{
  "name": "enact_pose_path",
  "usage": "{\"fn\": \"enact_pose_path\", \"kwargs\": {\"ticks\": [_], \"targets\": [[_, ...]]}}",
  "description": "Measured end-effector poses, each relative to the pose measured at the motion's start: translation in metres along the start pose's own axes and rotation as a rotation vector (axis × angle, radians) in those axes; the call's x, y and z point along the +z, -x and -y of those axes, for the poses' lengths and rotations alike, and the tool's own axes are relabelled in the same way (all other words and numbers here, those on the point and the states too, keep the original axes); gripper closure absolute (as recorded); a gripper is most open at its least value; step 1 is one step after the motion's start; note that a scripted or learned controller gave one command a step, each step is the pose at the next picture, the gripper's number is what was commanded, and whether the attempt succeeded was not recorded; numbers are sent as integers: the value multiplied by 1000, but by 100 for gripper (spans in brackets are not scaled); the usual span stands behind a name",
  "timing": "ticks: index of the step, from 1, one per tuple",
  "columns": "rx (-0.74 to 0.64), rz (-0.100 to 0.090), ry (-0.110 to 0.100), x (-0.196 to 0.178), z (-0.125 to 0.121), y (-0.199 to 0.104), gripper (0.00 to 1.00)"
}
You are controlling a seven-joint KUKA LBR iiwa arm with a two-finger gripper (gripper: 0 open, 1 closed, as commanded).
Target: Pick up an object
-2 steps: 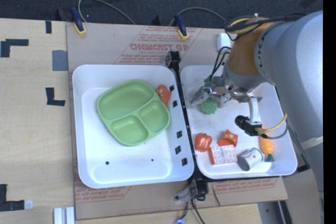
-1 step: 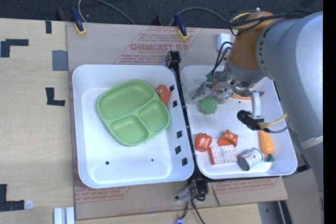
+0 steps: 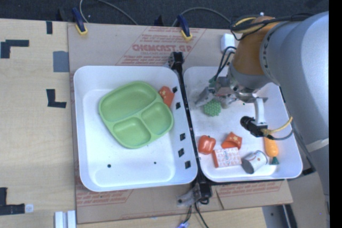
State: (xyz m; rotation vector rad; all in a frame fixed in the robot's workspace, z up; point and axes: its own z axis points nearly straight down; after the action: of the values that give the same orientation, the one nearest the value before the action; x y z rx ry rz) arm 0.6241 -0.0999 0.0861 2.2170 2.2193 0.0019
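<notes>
On the bench's left side, a shallow white left bin (image 3: 133, 171) carries a green three-compartment plate (image 3: 136, 114), set at an angle with its two small sections facing the lower right. A small orange-red toy piece (image 3: 166, 95) lies just beside the plate's upper right corner, close to the wall the two bins share. Both bins rest on a sheet of printed cardboard (image 3: 155, 45).

In the right bin (image 3: 222, 126), an orange-red toy pepper (image 3: 206, 143) sits near the lower left. Farther up is the green knobbly ball (image 3: 212, 108), alone on bare white floor near the bin's upper left. I, the gripper (image 3: 212, 96), hang right at the ball's upper edge. From this slanted view I cannot tell how far my jaws stand apart, nor whether they touch the ball, and nothing is seen held between them.

Farther right, a red-and-white patterned box (image 3: 227, 157) lies by the front wall, with a red-orange toy piece (image 3: 232, 140) just above it. A grey cylinder (image 3: 255, 162) lies on its side beside the box, and an orange carrot-shaped piece (image 3: 271, 148) sits just above and to the right of it. My grey arm (image 3: 304, 72), orange band (image 3: 248, 56) above the wrist, reaches in over the bin's right half.
</notes>
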Motion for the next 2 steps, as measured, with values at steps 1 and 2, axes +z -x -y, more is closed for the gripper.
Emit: {"fn": "enact_pose_path", "kwargs": {"ticks": [1, 2], "targets": [[-1, -1, -2, 1, -26, -4, 0], [0, -1, -2, 0, 22, -4, 0]]}}
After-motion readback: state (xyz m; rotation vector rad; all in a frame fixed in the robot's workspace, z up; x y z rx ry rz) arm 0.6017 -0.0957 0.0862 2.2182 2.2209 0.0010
